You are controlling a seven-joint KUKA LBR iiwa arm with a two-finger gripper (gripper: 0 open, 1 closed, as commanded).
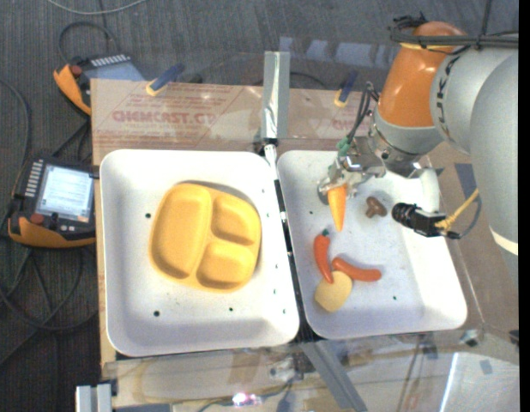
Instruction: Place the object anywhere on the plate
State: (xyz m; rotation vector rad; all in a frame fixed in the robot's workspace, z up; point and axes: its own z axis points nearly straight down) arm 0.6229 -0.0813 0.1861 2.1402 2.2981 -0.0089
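A: Camera view: where is the carrot [336,206] being seen?

B: It is being shown hanging point-down in the right bin [436,303], pinched at its top by the claw [340,180].

A: How is the carry being done well?

B: By judgement, the carrot is being kept clear of the bin walls while being taken across to the yellow plate [206,235] in the left bin [128,312], then being released low.

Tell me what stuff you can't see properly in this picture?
- The fingers: in the camera view the gripper body and a carrot-like orange cone crowd them, so their grip is unclear.
- The small brown thing: too small to name.
- The right bin: the arm covers its far right corner.
- The pale yellow piece: too blurry to identify.
- The yellow plate in the left bin: fully visible.
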